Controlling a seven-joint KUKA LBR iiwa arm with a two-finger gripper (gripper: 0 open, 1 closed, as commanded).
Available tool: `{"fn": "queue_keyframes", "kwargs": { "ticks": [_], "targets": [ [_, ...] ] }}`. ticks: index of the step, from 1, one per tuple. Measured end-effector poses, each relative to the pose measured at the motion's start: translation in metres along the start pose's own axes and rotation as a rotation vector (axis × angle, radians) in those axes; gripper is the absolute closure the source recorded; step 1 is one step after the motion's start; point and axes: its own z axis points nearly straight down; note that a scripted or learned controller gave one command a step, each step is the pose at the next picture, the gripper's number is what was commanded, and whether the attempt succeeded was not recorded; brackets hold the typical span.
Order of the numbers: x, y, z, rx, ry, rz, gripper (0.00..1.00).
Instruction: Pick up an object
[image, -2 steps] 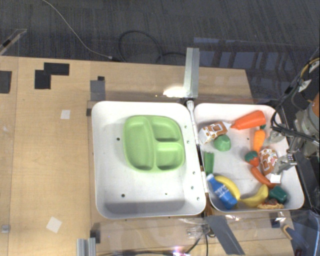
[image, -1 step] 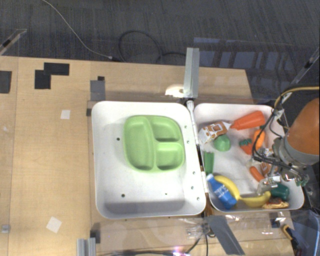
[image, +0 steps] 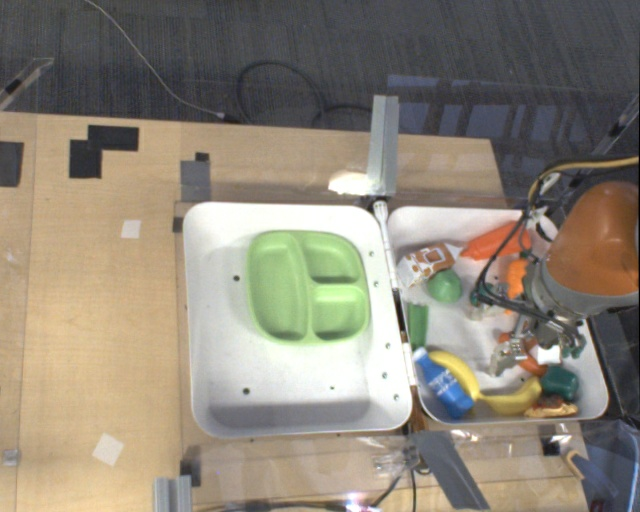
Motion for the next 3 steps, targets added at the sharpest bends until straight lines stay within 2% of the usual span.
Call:
{"fn": "queue_keyframes", "kwargs": {
  "ticks": [1,2,3],
  "targets": [
    [0.010,0.023,-0.001,0.002,-0.003,-0.017,0.00],
    [-0.064,0.018,0.002,-0.002,0.003,0.238,0.00],
    [-0.007,-0.006,0.001,0.000,0.002,0.167,0.00]
  ]
}}
